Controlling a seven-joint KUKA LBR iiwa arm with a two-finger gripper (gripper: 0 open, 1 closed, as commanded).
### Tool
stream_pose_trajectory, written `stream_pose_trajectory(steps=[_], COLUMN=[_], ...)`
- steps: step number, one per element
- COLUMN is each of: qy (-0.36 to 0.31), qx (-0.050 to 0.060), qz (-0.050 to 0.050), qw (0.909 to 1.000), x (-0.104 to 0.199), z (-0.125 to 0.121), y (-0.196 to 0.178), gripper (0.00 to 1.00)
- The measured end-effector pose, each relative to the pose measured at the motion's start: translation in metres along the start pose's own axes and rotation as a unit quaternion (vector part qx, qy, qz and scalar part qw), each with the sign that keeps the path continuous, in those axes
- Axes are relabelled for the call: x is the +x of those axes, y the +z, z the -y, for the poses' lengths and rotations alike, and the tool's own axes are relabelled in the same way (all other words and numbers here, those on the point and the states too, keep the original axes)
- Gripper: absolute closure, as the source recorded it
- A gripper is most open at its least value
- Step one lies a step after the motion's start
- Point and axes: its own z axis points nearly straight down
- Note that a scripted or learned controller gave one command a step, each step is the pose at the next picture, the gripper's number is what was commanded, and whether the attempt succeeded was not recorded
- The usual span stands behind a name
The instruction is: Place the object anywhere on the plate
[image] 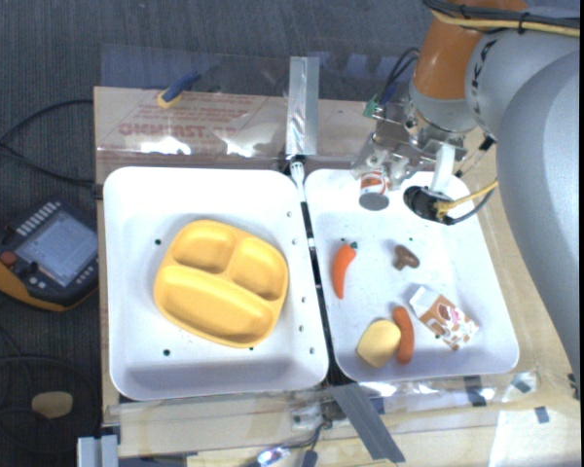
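Note:
A yellow plate (222,281) with three compartments lies in the left bin (127,358). My gripper (384,171) hangs over the far left corner of the right bin (487,358). Right at its tip there is a small red-and-white can (372,185) with a grey end. Whether the can is gripped or only lies under the tip is hidden. In the right bin also lie an orange carrot (343,268), a small brown piece (405,256), a yellow potato-like lump (379,342), a red sausage (404,334) and a small printed packet (445,318).
The metal divider (311,261) separates the two bins. A black cable loop (430,203) hangs from the wrist over the right bin's far side. A teach pendant (41,253) lies on the floor at the left. A blue item (177,88) sits on the cardboard behind the bins.

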Motion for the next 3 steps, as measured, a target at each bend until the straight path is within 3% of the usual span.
stream_pose_trajectory(steps=[1, 2, 3], qy=[-0.064, -0.096, -0.096], qx=[0.001, 0.001, 0.002], qz=[-0.003, -0.003, -0.003], qw=[0.9980, 0.9954, 0.9954], x=[0.095, 0.155, 0.155], z=[0.029, 0.121, 0.121], y=[0.031, 0.037, 0.037], gripper=[1.00, 1.00, 0.00])
